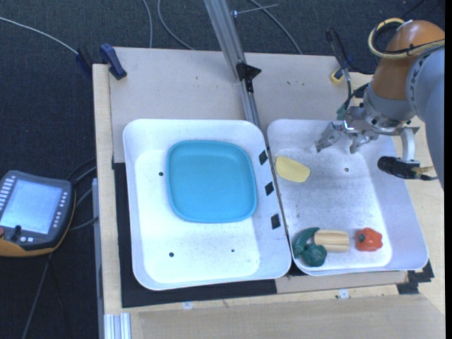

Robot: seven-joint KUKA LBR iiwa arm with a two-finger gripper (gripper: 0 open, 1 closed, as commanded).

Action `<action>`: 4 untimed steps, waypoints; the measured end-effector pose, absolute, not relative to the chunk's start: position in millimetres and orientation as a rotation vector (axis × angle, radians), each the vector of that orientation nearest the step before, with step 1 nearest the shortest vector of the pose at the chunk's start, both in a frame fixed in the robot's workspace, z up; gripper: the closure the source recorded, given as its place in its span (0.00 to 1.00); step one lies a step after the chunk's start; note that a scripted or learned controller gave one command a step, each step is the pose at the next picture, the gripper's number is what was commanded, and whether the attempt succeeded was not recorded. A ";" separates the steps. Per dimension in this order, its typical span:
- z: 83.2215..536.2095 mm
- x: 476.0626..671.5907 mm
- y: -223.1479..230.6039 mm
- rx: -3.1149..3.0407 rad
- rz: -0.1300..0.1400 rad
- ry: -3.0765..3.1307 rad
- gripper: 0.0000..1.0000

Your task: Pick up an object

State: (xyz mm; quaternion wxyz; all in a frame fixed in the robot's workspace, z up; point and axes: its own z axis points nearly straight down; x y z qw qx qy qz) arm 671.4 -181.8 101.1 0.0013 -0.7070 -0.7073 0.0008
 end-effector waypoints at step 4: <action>202.5 669.6 -182.9 -2.221 -0.001 -2.223 1.00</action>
